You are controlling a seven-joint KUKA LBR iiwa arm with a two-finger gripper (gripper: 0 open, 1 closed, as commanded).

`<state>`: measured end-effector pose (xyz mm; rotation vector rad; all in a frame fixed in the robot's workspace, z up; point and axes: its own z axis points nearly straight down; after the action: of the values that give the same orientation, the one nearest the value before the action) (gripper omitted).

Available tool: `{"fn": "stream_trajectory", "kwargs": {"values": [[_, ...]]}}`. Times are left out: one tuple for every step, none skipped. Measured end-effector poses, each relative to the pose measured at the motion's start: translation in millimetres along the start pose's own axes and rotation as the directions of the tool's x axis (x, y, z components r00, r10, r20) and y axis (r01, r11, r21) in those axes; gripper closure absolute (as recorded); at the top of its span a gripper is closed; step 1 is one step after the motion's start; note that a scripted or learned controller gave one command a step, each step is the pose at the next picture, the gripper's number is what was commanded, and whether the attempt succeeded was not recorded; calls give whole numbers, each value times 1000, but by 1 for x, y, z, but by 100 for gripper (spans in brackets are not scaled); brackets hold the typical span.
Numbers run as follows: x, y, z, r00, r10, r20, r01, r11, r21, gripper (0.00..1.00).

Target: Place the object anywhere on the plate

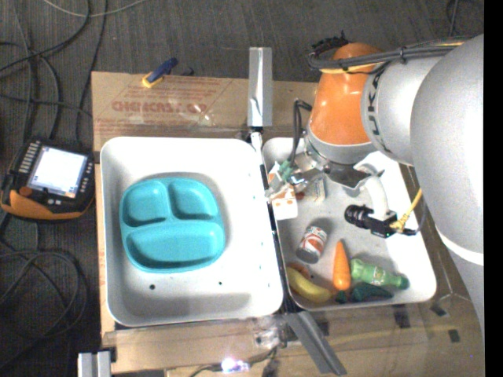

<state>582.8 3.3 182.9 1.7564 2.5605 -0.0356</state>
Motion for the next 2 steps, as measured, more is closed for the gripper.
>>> {"fn": "stream_trajectory", "kwargs": {"values": [[0, 0, 0, 1000, -22, 0, 22, 1000, 1, 100], [0, 0, -1, 999, -37, 1, 37, 999, 1, 100]]}}
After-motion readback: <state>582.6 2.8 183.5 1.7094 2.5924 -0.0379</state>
